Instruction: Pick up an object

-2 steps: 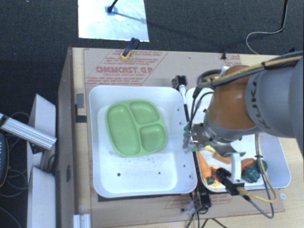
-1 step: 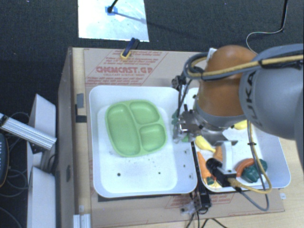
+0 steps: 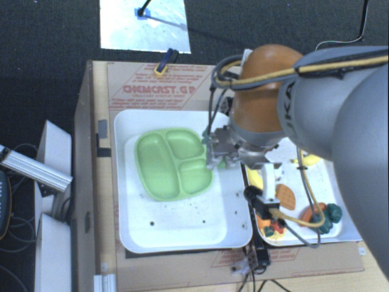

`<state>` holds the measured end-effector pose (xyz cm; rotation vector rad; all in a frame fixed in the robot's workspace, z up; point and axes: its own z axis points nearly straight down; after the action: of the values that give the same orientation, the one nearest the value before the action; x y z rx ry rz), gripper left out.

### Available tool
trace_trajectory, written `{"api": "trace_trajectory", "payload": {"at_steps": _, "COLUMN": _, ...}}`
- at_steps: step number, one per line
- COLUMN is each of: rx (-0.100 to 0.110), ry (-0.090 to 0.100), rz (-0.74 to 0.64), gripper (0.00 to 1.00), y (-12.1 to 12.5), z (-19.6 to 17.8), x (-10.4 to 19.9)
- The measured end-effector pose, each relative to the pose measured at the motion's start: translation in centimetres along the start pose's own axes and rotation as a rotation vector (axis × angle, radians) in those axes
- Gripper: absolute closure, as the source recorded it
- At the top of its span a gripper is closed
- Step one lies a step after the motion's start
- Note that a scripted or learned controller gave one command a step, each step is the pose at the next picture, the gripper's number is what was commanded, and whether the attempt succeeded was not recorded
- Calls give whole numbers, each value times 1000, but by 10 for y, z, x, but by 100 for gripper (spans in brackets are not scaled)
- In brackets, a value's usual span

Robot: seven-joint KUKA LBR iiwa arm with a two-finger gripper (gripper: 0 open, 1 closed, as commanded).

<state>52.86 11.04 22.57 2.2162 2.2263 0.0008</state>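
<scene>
Now you see the gripper (image 3: pixel 214 154) at the right edge of the green tray (image 3: pixel 170 163) in the left bin (image 3: pixel 182 233); you cannot tell how the jaws stand, the wrist hides them.

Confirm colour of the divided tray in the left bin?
Light green, the divided tray, clearest in the camera view.

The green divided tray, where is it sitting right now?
The green divided tray lies in the left white bin, toward its upper half, its right edge by the pincer.
</scene>
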Motion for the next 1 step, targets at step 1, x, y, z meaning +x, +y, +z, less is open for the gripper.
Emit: {"api": "trace_trajectory", "payload": {"at_steps": 1, "rx": 1, "ry": 2, "rz": 0, "gripper": 100, "y": 10, "z": 13, "x": 103}}
